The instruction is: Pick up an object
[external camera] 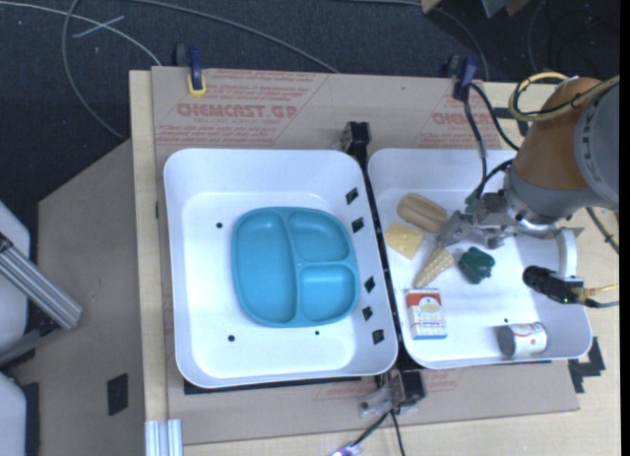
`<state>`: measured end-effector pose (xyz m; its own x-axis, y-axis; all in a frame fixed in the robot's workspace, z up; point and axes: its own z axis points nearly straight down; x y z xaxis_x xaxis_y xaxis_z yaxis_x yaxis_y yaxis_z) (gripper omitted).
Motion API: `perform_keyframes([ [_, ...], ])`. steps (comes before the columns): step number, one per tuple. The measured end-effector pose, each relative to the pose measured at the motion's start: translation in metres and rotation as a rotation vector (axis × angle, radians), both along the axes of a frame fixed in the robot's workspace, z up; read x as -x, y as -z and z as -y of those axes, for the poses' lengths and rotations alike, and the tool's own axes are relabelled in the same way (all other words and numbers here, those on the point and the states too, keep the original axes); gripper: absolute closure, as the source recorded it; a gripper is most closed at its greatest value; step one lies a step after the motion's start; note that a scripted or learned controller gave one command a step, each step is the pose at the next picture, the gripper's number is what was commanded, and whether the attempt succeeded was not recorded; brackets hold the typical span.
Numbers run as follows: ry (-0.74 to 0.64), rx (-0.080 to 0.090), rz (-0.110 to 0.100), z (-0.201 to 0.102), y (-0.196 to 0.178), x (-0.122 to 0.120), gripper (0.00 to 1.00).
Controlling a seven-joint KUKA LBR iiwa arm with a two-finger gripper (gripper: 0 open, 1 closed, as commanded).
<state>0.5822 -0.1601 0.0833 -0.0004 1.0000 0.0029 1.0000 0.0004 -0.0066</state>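
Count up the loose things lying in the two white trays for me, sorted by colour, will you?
Blue: 1, the divided plate
Tan or yellow: 3, the bread roll, the cheese wedge, the cone
Green: 1, the small green lump
Red and white: 1, the little box
White and grey: 1, the small bottle
Total: 7

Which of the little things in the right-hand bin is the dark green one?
The small green object, right beside the gripper. The others are tan or yellowish, a red-and-white box, or a white can.
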Motion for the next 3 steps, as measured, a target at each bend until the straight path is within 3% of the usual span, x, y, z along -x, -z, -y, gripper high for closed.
perform_keyframes([
  [1, 0.0, 0.001, 0.007, 0.001, -0.015, -0.002, 1.0],
  [3, -0.001, 0.005, 0.013, 0.01, -0.122, -0.005, 1.0],
])
